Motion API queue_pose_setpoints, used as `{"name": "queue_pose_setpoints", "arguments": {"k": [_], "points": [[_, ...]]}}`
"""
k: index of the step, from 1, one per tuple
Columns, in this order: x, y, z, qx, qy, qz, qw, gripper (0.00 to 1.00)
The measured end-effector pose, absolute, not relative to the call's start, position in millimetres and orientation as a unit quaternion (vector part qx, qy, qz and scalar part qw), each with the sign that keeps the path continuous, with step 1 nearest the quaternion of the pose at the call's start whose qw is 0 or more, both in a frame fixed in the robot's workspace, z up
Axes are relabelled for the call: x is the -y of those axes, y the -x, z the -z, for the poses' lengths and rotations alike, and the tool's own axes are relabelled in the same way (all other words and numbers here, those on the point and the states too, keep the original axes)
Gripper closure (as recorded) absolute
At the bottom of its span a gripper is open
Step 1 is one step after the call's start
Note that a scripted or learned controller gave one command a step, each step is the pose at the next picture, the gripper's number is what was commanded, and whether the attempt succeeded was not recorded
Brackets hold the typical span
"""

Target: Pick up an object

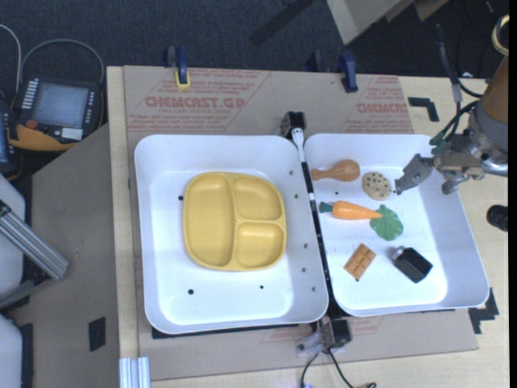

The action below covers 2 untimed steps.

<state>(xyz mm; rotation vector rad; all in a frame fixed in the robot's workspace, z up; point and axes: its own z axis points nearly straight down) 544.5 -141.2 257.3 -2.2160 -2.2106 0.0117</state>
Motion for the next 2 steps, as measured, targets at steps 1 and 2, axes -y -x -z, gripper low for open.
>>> {"name": "queue_pose_setpoints", "arguments": {"k": [1,2], "points": [[141.0,-546.6,-262.7,0.707,0.707,-0.0006,0.001,0.00],[130.4,-544.4,-210.3,0.707,0.707,-0.0019,0.004,0.00]]}}
